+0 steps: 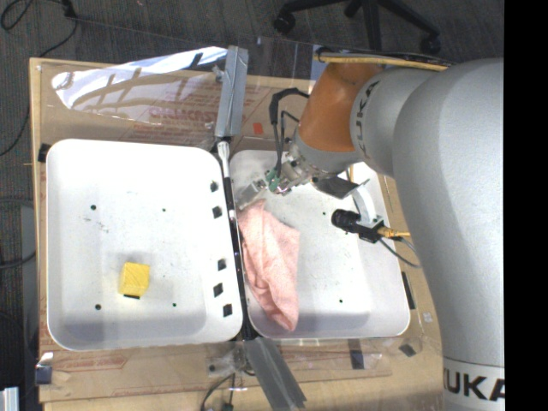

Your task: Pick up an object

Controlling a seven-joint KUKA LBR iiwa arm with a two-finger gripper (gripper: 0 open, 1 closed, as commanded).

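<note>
Reaching in across the right bin (377, 306), the grey arm (454, 187) with its orange band (338, 110) is the biggest thing in view, its bulk covering that bin's right side and far corner. The table (128, 88) beneath carries both bins; a strip of clear plastic sheet (137, 75) lies on it beyond the left bin (128, 178), which sits just beside the right bin, the two touching along a shared divider.

Inside the right bin, a pink cloth (272, 264) lies crumpled against the wall nearest the left bin, running from the bin's middle toward its near edge. The fingers (272, 181) hang at the far end of that cloth, close above its upper tip; whether they are wide, narrow or gripping anything cannot be told from here. A black cylindrical fitting (355, 223) juts from the wrist over the right bin's floor, right of the cloth.

Smallest, a yellow sponge-like block (135, 279) rests in the left bin, well apart from the right bin.
</note>
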